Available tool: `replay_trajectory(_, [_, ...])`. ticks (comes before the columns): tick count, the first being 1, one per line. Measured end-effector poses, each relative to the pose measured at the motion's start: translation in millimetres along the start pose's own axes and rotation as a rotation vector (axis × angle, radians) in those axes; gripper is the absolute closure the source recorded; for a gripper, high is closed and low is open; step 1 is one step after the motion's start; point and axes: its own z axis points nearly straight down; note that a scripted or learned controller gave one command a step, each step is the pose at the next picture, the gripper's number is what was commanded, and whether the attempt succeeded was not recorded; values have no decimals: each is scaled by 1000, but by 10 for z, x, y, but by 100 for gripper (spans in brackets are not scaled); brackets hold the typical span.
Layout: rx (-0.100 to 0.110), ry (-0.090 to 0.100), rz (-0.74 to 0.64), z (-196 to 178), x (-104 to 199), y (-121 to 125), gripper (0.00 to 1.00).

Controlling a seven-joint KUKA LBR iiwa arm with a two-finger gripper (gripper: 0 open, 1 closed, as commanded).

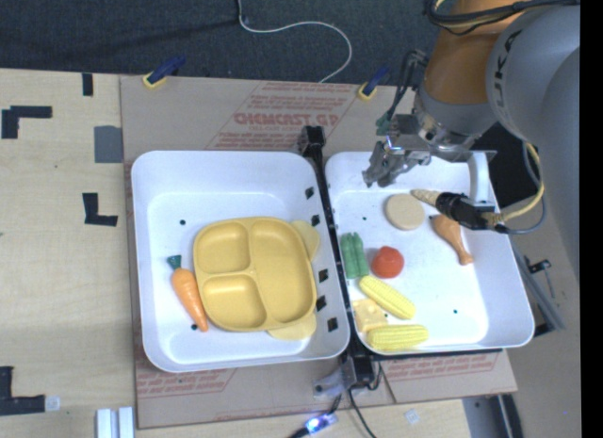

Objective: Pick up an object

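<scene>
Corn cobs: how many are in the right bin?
2. One corn cob lies slanted below the red tomato; the second corn cob lies near the front wall of the right bin. Others may be hidden beneath them.

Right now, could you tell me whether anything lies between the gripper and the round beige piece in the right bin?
Nothing visible does. The gripper hangs over bare white floor of the right bin, and the round beige piece lies just beside it, with open floor between them.

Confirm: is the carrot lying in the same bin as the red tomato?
No. The carrot lies in the left bin beside the yellow tray; the tomato sits in the right bin.
</scene>
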Motion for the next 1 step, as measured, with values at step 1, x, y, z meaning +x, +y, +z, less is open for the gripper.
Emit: replay_trajectory(1, [0, -1, 1, -53, 471, -105, 100])
